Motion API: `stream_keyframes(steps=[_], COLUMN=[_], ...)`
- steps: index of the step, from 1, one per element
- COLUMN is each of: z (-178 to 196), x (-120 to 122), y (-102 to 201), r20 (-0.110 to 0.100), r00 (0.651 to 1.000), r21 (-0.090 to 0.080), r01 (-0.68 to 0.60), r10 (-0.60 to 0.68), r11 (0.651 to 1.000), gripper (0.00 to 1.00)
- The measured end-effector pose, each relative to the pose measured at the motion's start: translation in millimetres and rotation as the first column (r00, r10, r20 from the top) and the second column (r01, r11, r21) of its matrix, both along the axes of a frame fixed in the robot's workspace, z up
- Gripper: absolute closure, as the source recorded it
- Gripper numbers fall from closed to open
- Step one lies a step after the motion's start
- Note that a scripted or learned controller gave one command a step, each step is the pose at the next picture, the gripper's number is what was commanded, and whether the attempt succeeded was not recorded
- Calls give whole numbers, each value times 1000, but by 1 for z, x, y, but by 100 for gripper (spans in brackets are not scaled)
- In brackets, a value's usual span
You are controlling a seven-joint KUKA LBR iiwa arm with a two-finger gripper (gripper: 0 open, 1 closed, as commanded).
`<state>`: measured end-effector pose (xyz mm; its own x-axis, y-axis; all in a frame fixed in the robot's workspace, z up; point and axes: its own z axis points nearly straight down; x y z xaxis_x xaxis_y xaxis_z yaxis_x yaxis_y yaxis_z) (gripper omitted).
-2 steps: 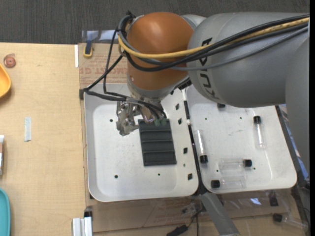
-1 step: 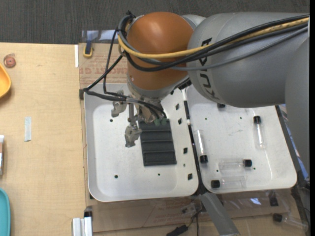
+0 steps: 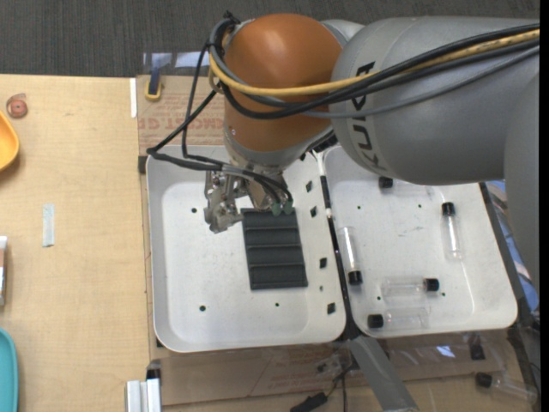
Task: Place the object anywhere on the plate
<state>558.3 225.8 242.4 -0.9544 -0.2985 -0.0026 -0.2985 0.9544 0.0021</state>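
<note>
1. The pincer (image 3: 220, 209) was seen low inside one white bin (image 3: 171, 290).
2. How far it was open, and whether anything was held, could not be told.
3. Clear capped tubes (image 3: 451, 230) were seen in the other bin (image 3: 485, 303), well apart from the pincer on the arm's side.
4. The task's object could not be singled out among them.
5. An orange item (image 3: 7, 144) was seen on the bench (image 3: 77, 273), well apart on the opposite side.

Partial black "KU" on grey arm (image 3: 369, 118); cardboard (image 3: 184, 114) print unreadable.
</note>
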Motion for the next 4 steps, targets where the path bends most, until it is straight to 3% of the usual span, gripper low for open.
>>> stream_keyframes(steps=[1,2,3,4], z=[45,45,54,15], x=[1,1,2,60], y=[2,2,2,2], r20=[2,2,6,2], r00=[969,969,970,878], r21=[-1,-1,1,-1], r01=[-246,-246,-241,-479], r10=[246,246,241,479], r11=[969,969,971,878], gripper=[100,0,100,100])
